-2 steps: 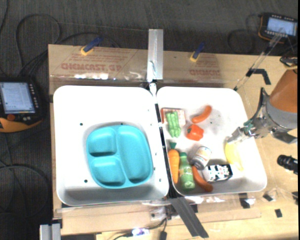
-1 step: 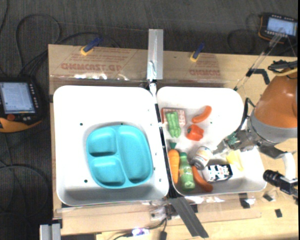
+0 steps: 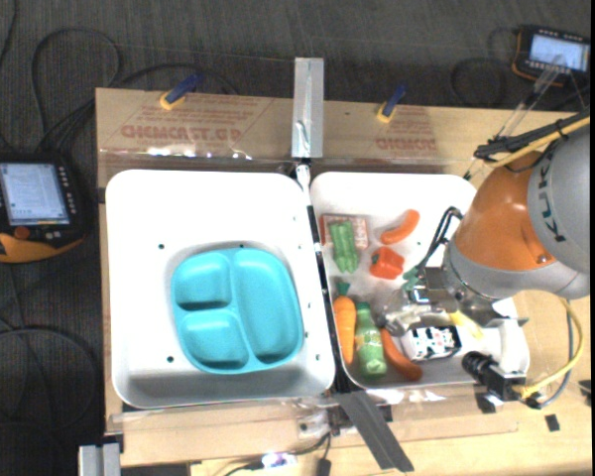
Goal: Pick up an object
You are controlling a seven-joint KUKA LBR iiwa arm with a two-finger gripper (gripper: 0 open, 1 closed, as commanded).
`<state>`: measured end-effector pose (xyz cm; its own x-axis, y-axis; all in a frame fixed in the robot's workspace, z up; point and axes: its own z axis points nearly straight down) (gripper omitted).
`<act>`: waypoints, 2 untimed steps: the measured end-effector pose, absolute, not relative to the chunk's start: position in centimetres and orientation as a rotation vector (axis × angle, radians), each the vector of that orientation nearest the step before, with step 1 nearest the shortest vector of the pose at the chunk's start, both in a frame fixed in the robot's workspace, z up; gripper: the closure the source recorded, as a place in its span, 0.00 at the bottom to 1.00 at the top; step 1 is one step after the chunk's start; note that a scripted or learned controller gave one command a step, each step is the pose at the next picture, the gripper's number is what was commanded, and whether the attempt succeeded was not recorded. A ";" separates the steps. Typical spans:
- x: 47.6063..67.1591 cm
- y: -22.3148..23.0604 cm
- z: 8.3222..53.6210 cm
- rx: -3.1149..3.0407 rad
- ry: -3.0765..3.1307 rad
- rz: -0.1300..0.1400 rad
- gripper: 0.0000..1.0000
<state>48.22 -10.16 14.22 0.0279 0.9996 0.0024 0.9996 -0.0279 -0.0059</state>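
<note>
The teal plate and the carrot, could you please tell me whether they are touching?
Apart. The camera view shows the teal plate lying in the left bin and the carrot in the right bin, with both bins' rims between them.

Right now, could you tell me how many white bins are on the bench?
2: the left bin holds a turquoise divided plate, and the right bin holds toy food beneath the gripper.

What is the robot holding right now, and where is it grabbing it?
It cannot be told. The end effector is low in the right bin, beside the toy vegetables, but the arm's own body hides whether anything is grasped.
</note>
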 end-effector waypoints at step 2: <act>59.2 -3.0 23.7 -2.249 -2.190 0.011 1.00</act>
